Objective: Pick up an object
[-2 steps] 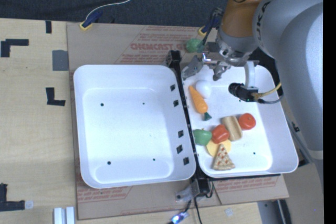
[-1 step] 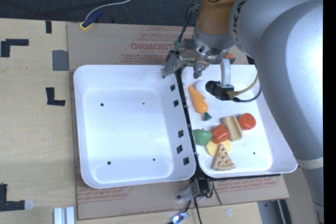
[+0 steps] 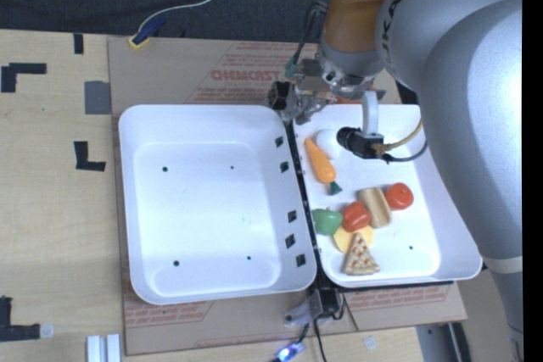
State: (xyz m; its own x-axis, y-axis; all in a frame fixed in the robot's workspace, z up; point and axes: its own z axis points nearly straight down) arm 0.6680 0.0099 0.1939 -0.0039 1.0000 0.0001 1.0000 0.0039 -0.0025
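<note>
The right bin holds a toy carrot, a white egg-like piece, a red tomato, a tan bread roll, a red pepper, a green pepper, a yellow piece and a pizza slice. My gripper hangs over the far left corner of the right bin, near the divider between the bins and just beyond the carrot's tip. Nothing shows between its fingers.
The left bin sits beside the right one on a cardboard sheet. A cable with a blue-yellow end lies at the back. The big grey arm covers the right side.
</note>
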